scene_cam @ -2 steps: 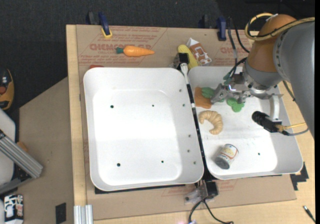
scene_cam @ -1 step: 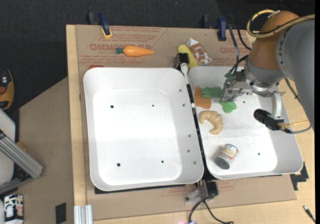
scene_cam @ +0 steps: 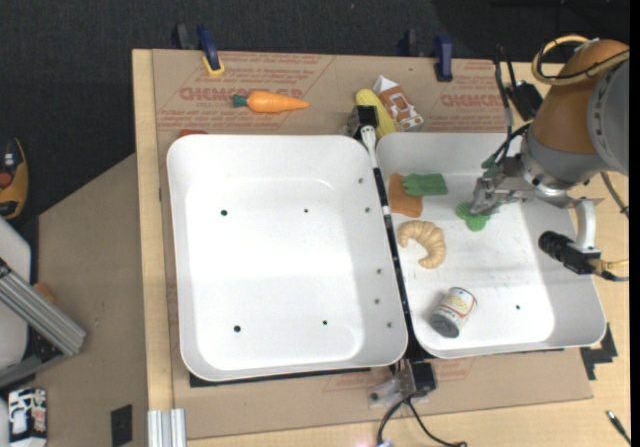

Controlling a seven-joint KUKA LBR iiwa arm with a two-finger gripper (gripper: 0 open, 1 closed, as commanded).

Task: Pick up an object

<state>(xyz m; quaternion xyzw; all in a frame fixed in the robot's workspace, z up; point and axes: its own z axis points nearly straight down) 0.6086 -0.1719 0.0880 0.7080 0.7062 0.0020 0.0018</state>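
Down on the bench, the left bin (scene_cam: 270, 255) sits bare and white, the right bin (scene_cam: 520, 320) alongside it. The arm (scene_cam: 575, 125) reaches in from the right, its gripper (scene_cam: 484, 203) low over a small green object (scene_cam: 474, 219) near the right bin's middle; whether it has a hold, I cannot tell. Nearby: a croissant (scene_cam: 424, 241), a green block (scene_cam: 424, 184) on an orange piece (scene_cam: 404, 197), a can (scene_cam: 453, 312). A carrot (scene_cam: 271, 103) lies beyond.

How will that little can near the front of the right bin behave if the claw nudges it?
The can lies on its side, so a sideways push would probably set it rolling across the smooth bin floor. It looks rigid, so it should not squash. Its round wall may slip from a loose pinch.
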